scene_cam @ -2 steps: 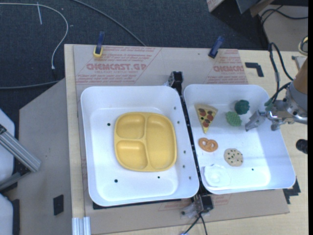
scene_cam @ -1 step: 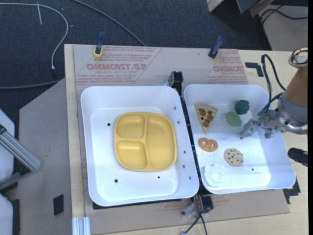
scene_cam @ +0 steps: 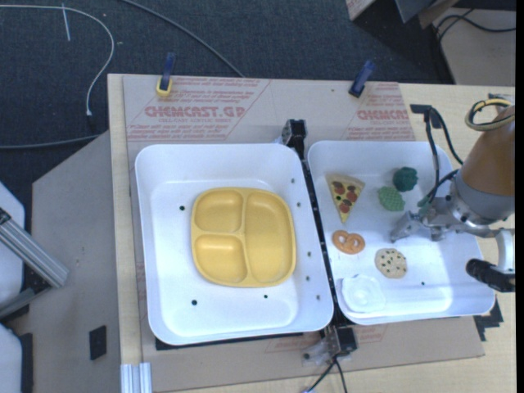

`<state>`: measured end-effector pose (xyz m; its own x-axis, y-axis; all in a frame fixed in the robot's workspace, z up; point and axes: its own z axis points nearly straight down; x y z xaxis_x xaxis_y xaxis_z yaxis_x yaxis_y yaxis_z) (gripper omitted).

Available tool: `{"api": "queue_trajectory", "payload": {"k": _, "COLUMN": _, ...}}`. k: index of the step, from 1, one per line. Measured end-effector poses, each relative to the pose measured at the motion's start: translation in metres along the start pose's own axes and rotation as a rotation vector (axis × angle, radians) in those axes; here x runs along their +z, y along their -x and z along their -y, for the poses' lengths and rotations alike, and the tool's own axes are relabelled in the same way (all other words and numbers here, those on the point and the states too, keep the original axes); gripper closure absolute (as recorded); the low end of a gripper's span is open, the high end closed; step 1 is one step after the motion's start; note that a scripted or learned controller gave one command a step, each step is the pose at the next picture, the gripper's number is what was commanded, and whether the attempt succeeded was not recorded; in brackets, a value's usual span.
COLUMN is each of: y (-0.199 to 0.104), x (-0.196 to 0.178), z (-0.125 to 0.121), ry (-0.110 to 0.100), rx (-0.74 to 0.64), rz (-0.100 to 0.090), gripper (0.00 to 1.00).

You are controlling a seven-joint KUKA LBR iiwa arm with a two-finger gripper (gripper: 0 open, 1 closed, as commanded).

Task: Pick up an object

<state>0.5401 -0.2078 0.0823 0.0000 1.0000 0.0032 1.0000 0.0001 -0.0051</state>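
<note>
The table (scene_cam: 131, 178) carries two shallow white bins side by side. The left bin (scene_cam: 155, 219) holds a yellow divided plate (scene_cam: 243, 237) near its middle, with bare white floor on all four sides of it, widest toward the near rim.

The right bin (scene_cam: 434, 297) holds the small pieces. A pizza slice (scene_cam: 345, 196) lies close to the bin's left wall, point toward the camera. Below it sits a pretzel (scene_cam: 348, 241), and to the right of that a round cookie (scene_cam: 391, 262). A clear round lid or cup (scene_cam: 360, 291) rests in the near left corner, close to the rim. A light green piece (scene_cam: 390, 198) and a darker green piece (scene_cam: 405, 177) lie near each other toward the far side, apart from the pizza slice.

The arm enters from the right, and the pincer (scene_cam: 409, 223) is low over the right bin, just right of the light green piece and above the cookie. Whether its two prongs are apart or together cannot be told, and nothing is seen between them. The bin floor to the right of the cookie, along the near rim, is open.
</note>
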Motion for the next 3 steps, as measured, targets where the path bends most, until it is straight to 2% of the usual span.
{"api": "queue_trajectory", "payload": {"k": 1, "y": 0.0, "x": -0.013, "z": -0.001, "ry": 0.005, "rx": 0.0, "rz": 0.001, "gripper": 1.0}}
{"api": "queue_trajectory", "payload": {"k": 3, "y": -0.004, "x": -0.101, "z": -0.001, "ry": 0.01, "rx": -0.001, "rz": 0.005, "gripper": 1.0}}
